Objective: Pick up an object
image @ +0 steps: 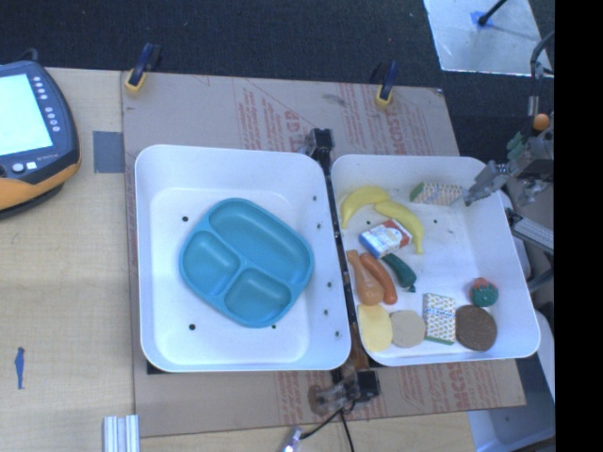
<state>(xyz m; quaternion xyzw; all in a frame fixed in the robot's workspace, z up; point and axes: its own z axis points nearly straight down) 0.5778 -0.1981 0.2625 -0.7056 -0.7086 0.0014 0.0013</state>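
Brown disc (476, 328) nearest; gripper (474, 192) over bin rim (497, 200).

A wooden bench (66, 281) is covered in the middle by a cardboard sheet (283, 111), held at its far edge by two clamps (139, 67). Left of the sheet a pendant (28, 130) is laid. Beyond the bench, dark carpet (264, 17) is seen, with a bright patch (480, 26) far right of the sheet.

a yellow banana (377, 205) curves at the right bin's (509, 252) top left, a small blue-and-white carton (383, 240) just below it.
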